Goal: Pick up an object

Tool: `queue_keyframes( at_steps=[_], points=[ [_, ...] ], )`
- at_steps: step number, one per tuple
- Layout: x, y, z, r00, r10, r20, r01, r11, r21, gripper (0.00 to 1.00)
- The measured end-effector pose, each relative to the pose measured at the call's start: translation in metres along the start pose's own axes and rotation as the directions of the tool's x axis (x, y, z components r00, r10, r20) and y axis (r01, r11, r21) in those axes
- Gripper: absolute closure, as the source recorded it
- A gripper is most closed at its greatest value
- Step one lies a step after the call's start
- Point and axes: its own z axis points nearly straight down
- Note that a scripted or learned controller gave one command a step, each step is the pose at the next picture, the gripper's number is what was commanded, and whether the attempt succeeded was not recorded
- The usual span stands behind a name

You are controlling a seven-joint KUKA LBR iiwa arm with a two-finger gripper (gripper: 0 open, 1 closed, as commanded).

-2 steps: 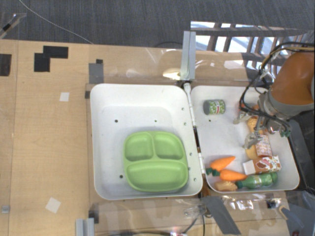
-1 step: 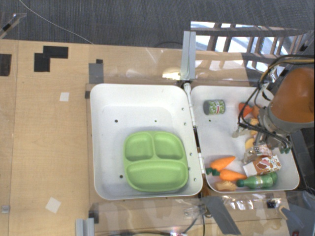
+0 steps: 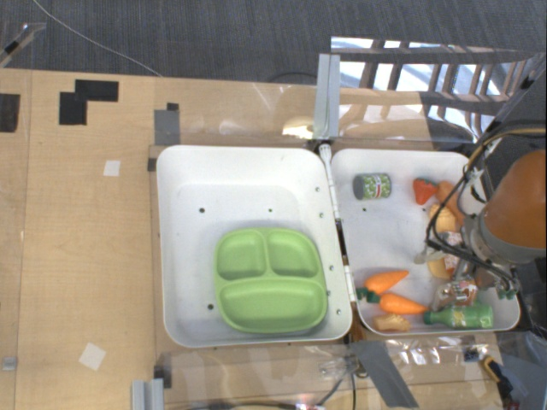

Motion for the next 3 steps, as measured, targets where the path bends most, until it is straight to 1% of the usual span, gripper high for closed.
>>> queue_keyframes(
  at_steps=[1, 2, 3],
  points=[
    [-0.079, 0.09, 0.002, 1.0, -0.027, 0.0, 0.027, 1.0, -0.006, 0.0],
    [-0.043, 0.091, 0.0, 0.999, 0.051, 0.002, -0.051, 0.999, -0.002, 0.0],
    [-0.132, 0.083, 0.003, 0.984, 0.176, -0.018, -0.176, 0.984, -0.002, 0.0]
  ],
)
